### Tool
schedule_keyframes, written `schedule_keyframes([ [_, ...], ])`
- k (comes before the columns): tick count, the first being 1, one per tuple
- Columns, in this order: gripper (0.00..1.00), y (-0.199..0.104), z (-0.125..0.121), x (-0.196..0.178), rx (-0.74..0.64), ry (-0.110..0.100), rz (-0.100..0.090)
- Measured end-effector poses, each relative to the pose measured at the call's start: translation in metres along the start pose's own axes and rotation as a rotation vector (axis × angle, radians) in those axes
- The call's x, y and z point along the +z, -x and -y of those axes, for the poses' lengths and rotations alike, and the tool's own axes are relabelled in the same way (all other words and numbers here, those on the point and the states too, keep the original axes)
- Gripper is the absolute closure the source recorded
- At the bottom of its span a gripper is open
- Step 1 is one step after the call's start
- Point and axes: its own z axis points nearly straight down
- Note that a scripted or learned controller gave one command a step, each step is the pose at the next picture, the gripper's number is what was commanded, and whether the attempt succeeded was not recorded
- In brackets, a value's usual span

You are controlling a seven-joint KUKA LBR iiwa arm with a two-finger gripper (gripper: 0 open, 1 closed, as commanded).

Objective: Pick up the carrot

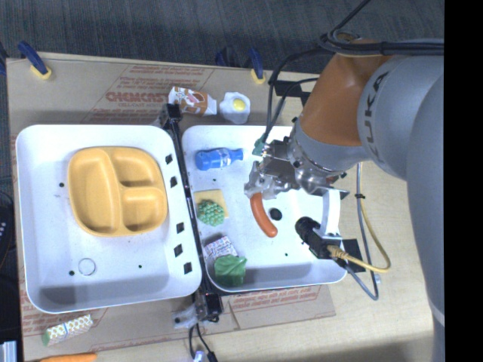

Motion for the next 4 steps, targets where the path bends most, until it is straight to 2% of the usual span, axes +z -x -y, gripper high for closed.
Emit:
schedule_keyframes([
  [1,1.00,-0.025,0.034,0.019,0.083,-0.003,-0.001],
  [2,1.00,-0.045,0.042,0.015,-0.110,-0.004,-0.001],
  [3,1.00,-0.010,0.033,0.000,-0.077,0.000,-0.001],
  [4,1.00,-0.052,0.044,0.038,-0.150,-0.003,0.000],
])
